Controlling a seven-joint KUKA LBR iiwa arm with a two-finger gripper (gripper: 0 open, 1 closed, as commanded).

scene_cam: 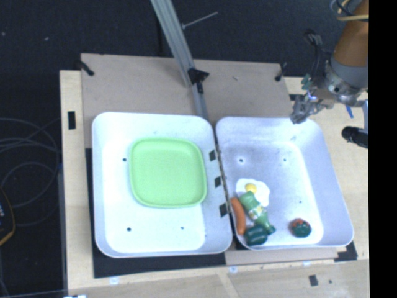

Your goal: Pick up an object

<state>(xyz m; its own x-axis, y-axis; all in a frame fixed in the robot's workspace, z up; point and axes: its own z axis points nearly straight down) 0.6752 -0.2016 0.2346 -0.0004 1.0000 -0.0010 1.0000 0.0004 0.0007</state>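
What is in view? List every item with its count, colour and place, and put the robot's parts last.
left bin: 1, white, left half of bench
right bin: 1, white, right half of bench
plate: 1, light green, inside left bin
fried egg toy: 1, white with yellow yolk, right bin, near edge
carrot: 1, orange, beside the divider
green bottle-like toy: 1, green, partly on the egg
round toy: 1, green and red, near right corner
arm: 1, grey with orange band, upper right
tool: 1, grey, over right bin's far corner
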